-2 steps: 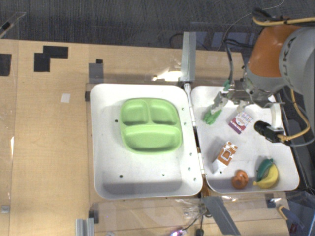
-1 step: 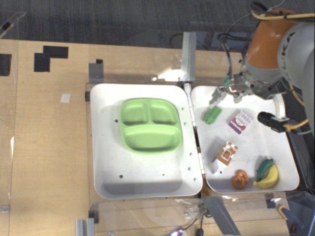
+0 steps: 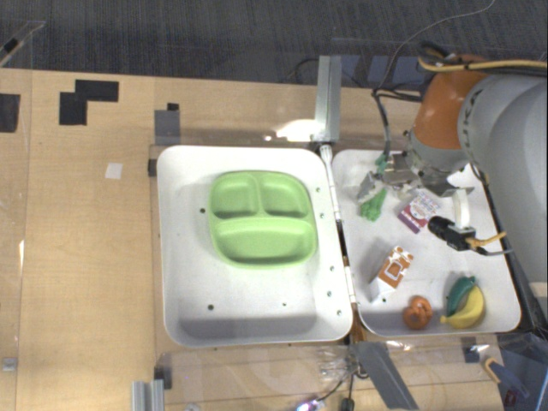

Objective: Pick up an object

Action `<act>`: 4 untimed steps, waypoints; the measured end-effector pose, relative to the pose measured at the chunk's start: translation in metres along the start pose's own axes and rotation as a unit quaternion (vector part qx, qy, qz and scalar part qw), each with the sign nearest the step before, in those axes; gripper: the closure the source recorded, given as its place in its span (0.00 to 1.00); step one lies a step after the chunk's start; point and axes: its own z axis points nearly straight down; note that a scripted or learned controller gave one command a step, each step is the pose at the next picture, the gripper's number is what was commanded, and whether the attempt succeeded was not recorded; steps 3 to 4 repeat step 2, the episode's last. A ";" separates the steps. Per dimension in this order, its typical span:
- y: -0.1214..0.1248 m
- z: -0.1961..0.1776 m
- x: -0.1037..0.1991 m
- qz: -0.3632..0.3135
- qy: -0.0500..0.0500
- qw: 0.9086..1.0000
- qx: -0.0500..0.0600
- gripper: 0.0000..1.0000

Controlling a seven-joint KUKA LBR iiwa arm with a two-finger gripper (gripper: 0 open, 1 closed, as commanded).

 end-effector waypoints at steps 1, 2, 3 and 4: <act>0.003 -0.014 0.001 -0.003 -0.001 1.000 -0.004 1.00; 0.028 -0.097 0.059 0.005 0.001 1.000 0.000 1.00; 0.028 -0.097 0.059 0.005 0.001 1.000 0.000 1.00; 0.028 -0.097 0.059 0.005 0.001 1.000 0.000 1.00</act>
